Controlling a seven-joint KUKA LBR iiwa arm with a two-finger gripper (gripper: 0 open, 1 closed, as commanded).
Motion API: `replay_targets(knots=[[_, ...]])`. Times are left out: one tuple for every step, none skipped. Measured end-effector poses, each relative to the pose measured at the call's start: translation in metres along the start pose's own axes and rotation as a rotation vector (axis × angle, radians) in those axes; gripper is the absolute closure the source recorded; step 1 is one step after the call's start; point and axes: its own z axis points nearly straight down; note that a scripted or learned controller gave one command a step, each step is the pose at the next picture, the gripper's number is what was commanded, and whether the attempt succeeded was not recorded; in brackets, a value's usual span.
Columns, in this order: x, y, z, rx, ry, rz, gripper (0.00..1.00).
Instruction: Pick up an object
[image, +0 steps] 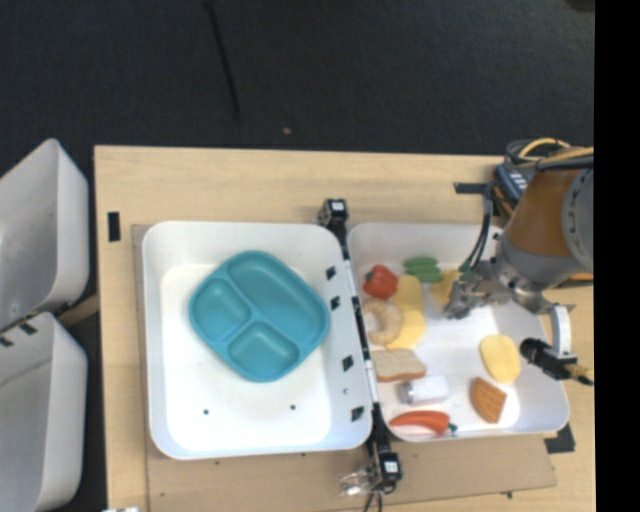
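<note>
While the arm (545, 225) reached in from the right edge of the frame, its gripper (462, 300) hung over the upper middle of the right bin (530, 420). Whether the gripper was open or closed could not be determined.

The right bin held small food items. A red piece (380, 282) lay at its upper left, with a green piece (422, 268) just to the right of it. A yellow piece (409, 292) sat between them and slightly lower. A slice of bread (398, 365) lay at the lower left. A yellow lump (500, 357) and an orange wedge (489, 401) lay toward the lower right, near each other. A red pepper (420, 423) lay along the bottom wall.

The left bin (160, 420) held a blue divided plate (260, 315), lying flat near its centre.
</note>
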Motion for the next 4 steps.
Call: replay_targets(knots=[[0.002,0.011,-0.051,-0.002,0.002,-0.007,1.0],[-0.003,0.023,-0.1,-0.002,0.002,-0.008,1.0],[-0.005,0.024,-0.128,0.0,0.003,-0.01,1.0],[0.046,0.011,-0.136,0.003,0.005,-0.01,1.0]])
